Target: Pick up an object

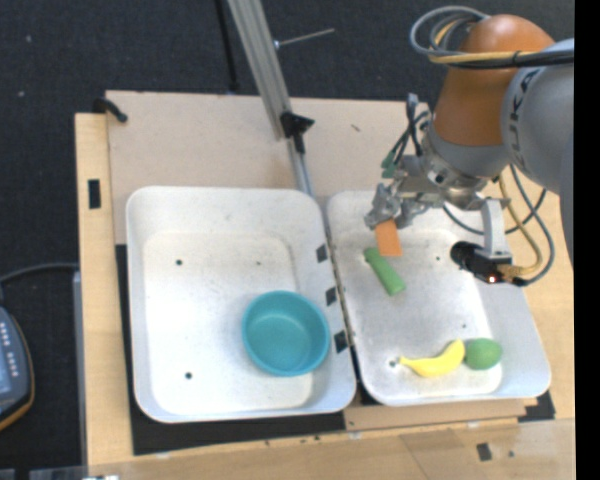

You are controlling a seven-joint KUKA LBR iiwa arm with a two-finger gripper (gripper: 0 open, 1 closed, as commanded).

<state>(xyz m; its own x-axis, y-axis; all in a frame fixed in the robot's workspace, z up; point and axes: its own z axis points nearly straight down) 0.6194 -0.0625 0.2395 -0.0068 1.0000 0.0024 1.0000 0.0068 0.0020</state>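
- We see the grey arm (540, 108) with its orange band reaching in from the right, its wrist hanging over the far end of the right bin (510, 313).
- The gripper (388, 218) sits just above a small orange block (388, 238) — the block's top edge meets the fingertips, and it looks pinched between them, though the fingers partly hide the contact, so we cannot be sure of a firm hold.
- A green stick (385, 270) lies at a slant just below the orange block, its upper end touching or nearly touching the block's lower edge.
- At the near end of the same bin we find a yellow banana (432, 361), and a green lime-like fruit (483, 353) rests against its right tip.
- The left bin (180, 238) holds a blue bowl (285, 333), upright, in its near right corner — close to the wall that the two bins share.
- A metal rail (260, 53) runs down at a slant from the top of the view and ends behind the gap between the bins.
- Both bins rest on a tan board (200, 138).
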